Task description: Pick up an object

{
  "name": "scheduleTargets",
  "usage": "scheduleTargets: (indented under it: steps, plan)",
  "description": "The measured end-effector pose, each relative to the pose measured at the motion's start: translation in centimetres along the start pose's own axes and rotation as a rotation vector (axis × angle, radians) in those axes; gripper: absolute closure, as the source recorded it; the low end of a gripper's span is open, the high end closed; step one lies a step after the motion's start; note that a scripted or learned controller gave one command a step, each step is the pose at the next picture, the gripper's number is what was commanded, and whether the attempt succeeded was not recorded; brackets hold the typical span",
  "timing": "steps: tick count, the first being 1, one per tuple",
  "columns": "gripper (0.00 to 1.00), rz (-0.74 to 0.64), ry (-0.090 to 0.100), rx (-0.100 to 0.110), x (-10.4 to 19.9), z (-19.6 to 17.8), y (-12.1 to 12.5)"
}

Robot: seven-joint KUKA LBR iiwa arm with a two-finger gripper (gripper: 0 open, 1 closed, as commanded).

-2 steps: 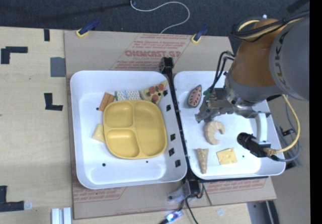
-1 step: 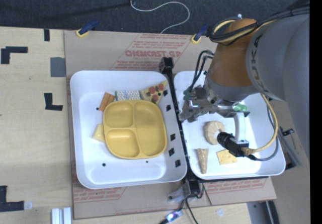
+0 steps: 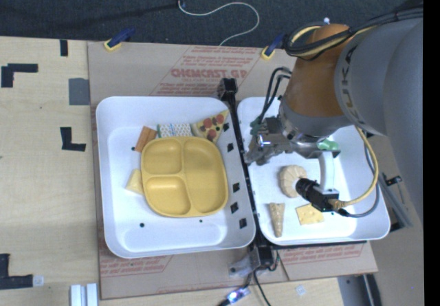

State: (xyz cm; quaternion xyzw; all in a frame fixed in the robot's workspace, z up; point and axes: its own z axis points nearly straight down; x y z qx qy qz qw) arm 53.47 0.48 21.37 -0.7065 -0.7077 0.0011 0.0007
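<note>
In the left bin [image 3: 110, 160], a yellow tray [image 3: 184, 177] is lying over most of the floor, with small pieces peeking out along its far and left edges. In the right bin [image 3: 371, 225], the gripper [image 3: 265, 146] is hanging near the left wall; its grip I cannot tell. The bun [image 3: 291, 177], wedge [image 3: 276, 218] and cheese [image 3: 309, 215] are sitting toward the near edge, so a descent here is risking a miss or a wall strike.

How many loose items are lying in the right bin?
3: a round beige piece mid-bin, a pale wedge near the front edge, a yellow cheese piece beside it. The arm may hide others.
</note>
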Motion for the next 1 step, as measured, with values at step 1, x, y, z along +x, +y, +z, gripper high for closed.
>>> scheduleTargets:
  steps: [1]
  plan:
    - [1.00,0.000,0.001,-0.002,0.03,-1.80,0.89]
